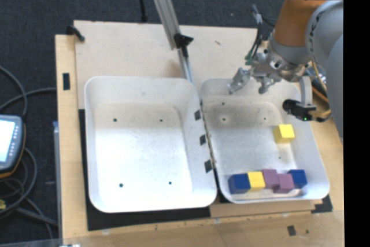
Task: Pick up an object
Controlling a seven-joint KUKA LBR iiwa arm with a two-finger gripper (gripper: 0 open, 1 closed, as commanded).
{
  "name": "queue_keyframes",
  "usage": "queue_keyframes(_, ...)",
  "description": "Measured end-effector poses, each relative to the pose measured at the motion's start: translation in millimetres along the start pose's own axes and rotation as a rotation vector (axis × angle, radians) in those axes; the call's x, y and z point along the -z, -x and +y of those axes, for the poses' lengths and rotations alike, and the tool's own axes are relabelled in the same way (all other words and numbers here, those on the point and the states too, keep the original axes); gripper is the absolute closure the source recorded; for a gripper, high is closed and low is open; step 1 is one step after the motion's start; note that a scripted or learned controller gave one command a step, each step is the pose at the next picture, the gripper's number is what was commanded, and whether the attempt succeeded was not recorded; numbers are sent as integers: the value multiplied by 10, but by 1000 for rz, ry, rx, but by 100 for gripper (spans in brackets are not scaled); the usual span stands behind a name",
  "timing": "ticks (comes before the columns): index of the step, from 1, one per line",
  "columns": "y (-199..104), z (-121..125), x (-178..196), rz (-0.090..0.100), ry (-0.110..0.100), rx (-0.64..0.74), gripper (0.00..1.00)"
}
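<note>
The gripper (251,81) hangs over the top edge of the right bin (243,142), at about 12 o'clock of that bin. Its two fingers are apart, and nothing is between them. All the blocks sit in this same bin, so the arm does not need to go over to the left bin (144,142). The nearest block is the yellow block (284,132). It lies alone near the right wall of the bin, and from the gripper it is down and to the right, at about 5 o'clock. It looks close to square, so it has no clear long side, and I think the fingers could close on it from almost any way. The bare floor around it leaves room for the fingers, but the bin wall is near on its right side and could get in the way. The other blocks are farther off, in a row along the bottom wall at about 6 o'clock from the gripper. In that row are a blue block (237,183), a second yellow block (256,180), a purple block (278,180) and another blue block (298,177). They touch each other, so I think they would be harder to grab. To pick something up, the gripper has to move toward 5 o'clock and go down.
</note>
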State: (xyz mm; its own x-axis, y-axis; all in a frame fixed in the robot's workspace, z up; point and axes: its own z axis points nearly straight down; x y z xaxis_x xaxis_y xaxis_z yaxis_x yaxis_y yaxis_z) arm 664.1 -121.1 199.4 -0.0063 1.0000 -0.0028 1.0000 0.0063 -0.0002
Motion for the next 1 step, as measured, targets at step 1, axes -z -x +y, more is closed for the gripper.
queue_keyframes(1,-459,-6,269,3,4,0,0)
